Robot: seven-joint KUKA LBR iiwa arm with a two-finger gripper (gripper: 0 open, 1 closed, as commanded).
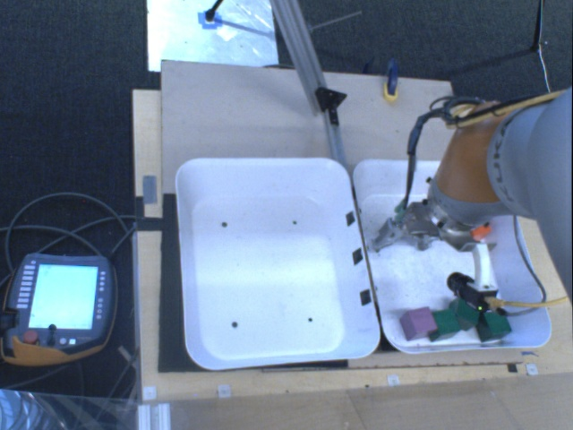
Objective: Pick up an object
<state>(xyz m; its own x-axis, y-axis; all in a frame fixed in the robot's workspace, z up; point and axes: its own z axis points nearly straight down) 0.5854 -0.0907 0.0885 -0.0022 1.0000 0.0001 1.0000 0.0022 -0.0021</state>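
we find the end effector (391,232) low over the right-hand bin (408,280), close to that bin's inner wall and about midway between the far and near edges of the worktop (224,106). from this angle we cannot tell whether it is released or clenched.

the candidate objects sit together toward the worktop's near right corner, against the bin's near wall. they are a mauve block (416,322) and a cluster of green pieces (446,322), which touches the block on the side facing the right edge.

the block is the nearest candidate — it lies toward the near edge from the end effector and slightly toward the right edge. it looks roughly square, so we note no long axis to favour.

in our judgement the coming move is a short travel toward the near edge, then a descent. there is open bin floor on the block's far side. room is tight on its near side, where the wall stands close, and on the green side. the risk — closing on block and green piece together.
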